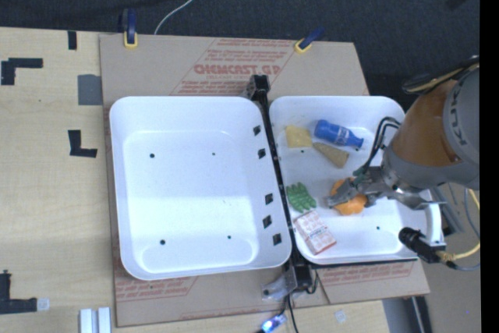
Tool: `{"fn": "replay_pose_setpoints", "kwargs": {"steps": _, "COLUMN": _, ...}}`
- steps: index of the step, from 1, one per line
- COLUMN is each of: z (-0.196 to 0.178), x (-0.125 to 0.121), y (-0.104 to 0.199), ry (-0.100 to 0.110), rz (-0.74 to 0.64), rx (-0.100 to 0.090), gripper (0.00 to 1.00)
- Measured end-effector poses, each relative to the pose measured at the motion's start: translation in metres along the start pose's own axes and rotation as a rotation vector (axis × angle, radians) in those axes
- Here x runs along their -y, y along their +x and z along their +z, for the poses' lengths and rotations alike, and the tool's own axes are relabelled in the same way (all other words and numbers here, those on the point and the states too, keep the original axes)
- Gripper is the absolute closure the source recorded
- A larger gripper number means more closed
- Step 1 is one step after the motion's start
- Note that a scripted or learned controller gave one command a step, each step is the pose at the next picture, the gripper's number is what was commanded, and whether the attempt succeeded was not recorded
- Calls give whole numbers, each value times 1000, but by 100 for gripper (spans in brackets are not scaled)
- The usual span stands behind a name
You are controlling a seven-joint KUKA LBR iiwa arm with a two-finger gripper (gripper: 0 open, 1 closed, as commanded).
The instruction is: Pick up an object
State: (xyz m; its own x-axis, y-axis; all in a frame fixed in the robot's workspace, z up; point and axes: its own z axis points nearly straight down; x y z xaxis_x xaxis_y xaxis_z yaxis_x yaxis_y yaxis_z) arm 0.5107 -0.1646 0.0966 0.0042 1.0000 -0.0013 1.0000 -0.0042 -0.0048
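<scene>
Two shallow white bins are seen side by side on a cardboard sheet [234, 66] laid over the table [47, 168], the left bin [125, 191] at 9 o'clock of the right bin [355, 103]. Five loose items are contained in the right bin: a blue bottle [337, 134] toward 12 o'clock, a yellow block [298, 137] just beside it at 9 o'clock, a tan wedge [333, 155] touching the bottle's lower side, a green piece [300, 196] near the dividing wall, and a red-and-white packet [313, 232] at 6 o'clock against the front rim. An orange object [351, 204] lies near the bin's centre, and the pincer [348, 195] is set directly upon it; whether its fingers are closed on the object cannot be told, since they are blurred and partly overlapped by it. The grey arm [437, 136] is seen entering from 3 o'clock, its orange band above the wrist. Two clamps are fixed to the cardboard's far edge, and a white cable [183, 4] is seen at 12 o'clock.
</scene>
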Motion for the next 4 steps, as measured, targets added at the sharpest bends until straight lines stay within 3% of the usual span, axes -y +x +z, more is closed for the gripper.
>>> {"fn": "replay_pose_setpoints", "kwargs": {"steps": 1, "z": 8, "x": 6, "y": 5, "ry": -14, "rz": -4, "rx": 3, "gripper": 100}}
{"fn": "replay_pose_setpoints", "kwargs": {"steps": 2, "z": 8, "x": 24, "y": 34, "ry": -20, "rz": -3, "rx": 7, "gripper": 100}}
{"fn": "replay_pose_setpoints", "kwargs": {"steps": 3, "z": 8, "x": 20, "y": 67, "ry": -17, "rz": -4, "rx": 5, "gripper": 100}}
{"fn": "replay_pose_setpoints", "kwargs": {"steps": 4, "z": -94, "x": 27, "y": 138, "ry": -11, "rz": -14, "rx": -4, "gripper": 100}}
